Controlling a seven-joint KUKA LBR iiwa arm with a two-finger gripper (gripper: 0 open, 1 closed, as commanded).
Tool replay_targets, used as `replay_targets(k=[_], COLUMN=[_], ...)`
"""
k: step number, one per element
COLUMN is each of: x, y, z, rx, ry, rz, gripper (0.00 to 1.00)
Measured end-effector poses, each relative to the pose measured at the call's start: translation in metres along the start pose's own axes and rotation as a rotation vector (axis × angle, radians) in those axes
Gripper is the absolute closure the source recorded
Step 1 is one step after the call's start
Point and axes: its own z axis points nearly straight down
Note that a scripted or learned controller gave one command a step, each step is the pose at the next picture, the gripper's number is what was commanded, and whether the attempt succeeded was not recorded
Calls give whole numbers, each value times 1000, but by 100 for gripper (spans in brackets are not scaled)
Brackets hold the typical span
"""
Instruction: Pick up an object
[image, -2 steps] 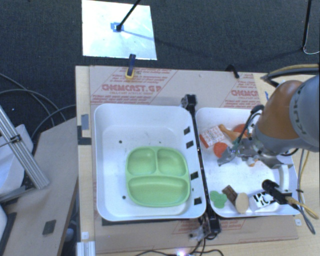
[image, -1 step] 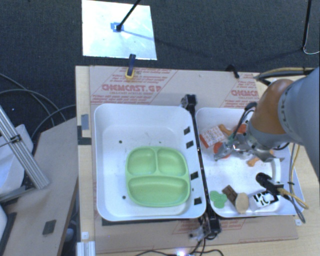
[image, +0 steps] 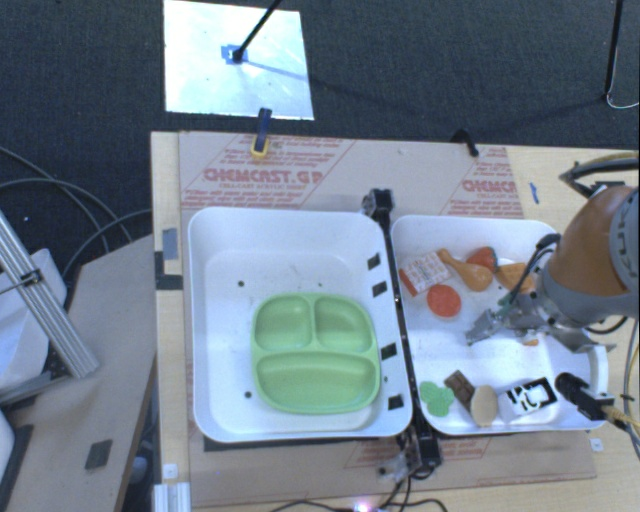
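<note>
Gripper (image: 497, 325) hung low in the right bin (image: 470, 425); finger state could not be told | red disc (image: 444, 300) lay just left of it, apart | orange pieces (image: 480, 262) lay behind | green tray (image: 317, 352) sat in the left bin (image: 215, 300)

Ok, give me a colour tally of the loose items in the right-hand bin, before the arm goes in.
Red or orange: 3, the flat red round disc, the orange rounded piece, the red-printed white packet
Tan: 2, the tan drumstick-shaped piece, the tan oval piece
Green: 1, the green lobed piece
Brown: 1, the small dark brown block
Black and white: 1, the black-and-white block
Total: 8
</note>
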Motion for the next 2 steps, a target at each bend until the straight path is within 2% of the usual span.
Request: replay_targets(k=[1, 2], x=[13, 12], y=[108, 104], z=[-2, -12], rx=[-13, -5], ry=[-1, 1], rz=[-14, -14], gripper=[0, 100])
